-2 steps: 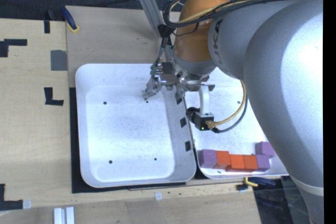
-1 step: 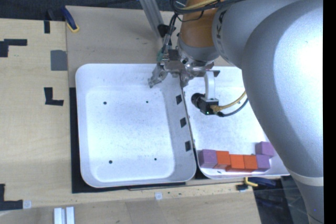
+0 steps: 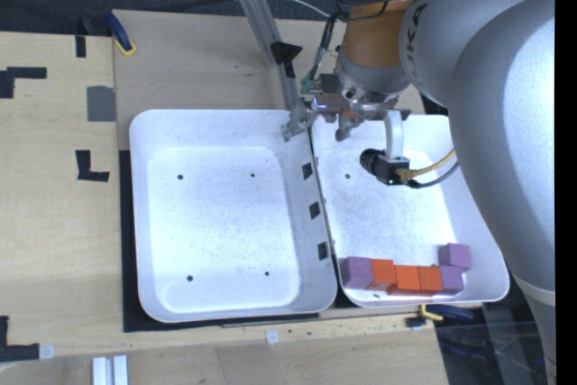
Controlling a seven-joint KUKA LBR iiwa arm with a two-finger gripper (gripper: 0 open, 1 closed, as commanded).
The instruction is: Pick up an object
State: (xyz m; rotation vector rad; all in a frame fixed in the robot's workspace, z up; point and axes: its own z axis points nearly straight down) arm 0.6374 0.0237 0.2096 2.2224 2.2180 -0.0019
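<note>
My pale wooden desk (image 3: 54,221) carries two shallow white bins side by side, touching: the left bin (image 3: 144,194) and the right bin (image 3: 478,279). Black tape marks (image 3: 87,165) and a grey patch (image 3: 101,103) lie on its left part.

worktop (image 3: 54,221): pale wood-grain board, matt | bins (image 3: 216,221): white plastic, smooth, faintly speckled, soft sheen | blocks (image 3: 406,275): purple and orange, matt, foam-like | arm (image 3: 505,104): grey casing, smooth satin; orange band (image 3: 392,4) glossy | pincer (image 3: 325,126): bare metal, dull shine | slanted rail (image 3: 257,13): ribbed metal, brushed
</note>
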